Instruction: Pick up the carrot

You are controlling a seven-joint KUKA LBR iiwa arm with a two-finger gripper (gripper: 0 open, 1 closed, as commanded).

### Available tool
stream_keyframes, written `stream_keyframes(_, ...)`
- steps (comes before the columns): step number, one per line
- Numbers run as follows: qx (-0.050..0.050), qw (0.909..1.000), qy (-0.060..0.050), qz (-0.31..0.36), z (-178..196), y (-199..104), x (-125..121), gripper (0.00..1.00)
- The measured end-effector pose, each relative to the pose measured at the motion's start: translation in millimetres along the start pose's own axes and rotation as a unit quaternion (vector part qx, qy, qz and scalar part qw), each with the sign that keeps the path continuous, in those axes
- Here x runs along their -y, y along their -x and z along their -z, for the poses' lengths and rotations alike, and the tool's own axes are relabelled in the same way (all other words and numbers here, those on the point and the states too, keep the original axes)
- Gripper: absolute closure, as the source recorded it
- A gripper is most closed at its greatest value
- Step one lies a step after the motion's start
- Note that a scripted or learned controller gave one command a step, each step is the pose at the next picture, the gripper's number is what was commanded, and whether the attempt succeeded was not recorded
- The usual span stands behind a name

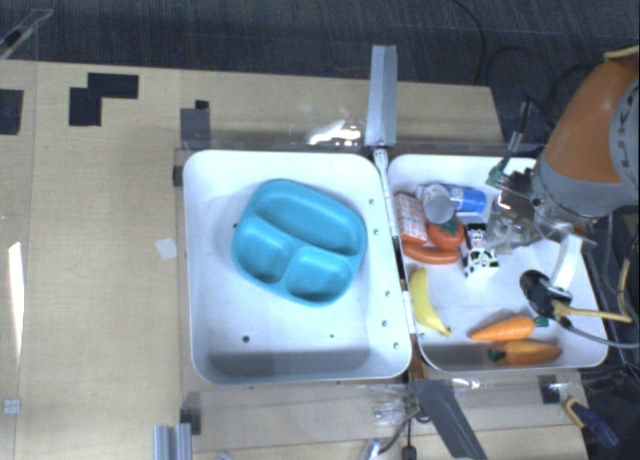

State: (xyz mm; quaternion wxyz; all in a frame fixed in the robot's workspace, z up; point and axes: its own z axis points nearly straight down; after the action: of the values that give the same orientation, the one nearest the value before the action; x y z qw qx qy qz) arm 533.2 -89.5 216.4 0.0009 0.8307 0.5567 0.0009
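I see the carrot (503,328) lying flat in the right bin (470,296), toward 5 o'clock of it, near the front wall. A second orange, carrot-like piece (530,352) lies just beside it, at its 5 o'clock. The tool (497,231) hangs over the same bin toward 1 o'clock, apart from the carrot; I cannot tell if it is wide or narrow. A banana (425,303) lies at 9 o'clock of the carrot. The left bin (215,248) carries a blue divided plate (300,238).
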Motion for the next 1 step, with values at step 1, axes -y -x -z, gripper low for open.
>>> stream_keyframes(1,0.000,0.9994,-0.002,-0.036,-2.3,-39.3,65.7,1.00)
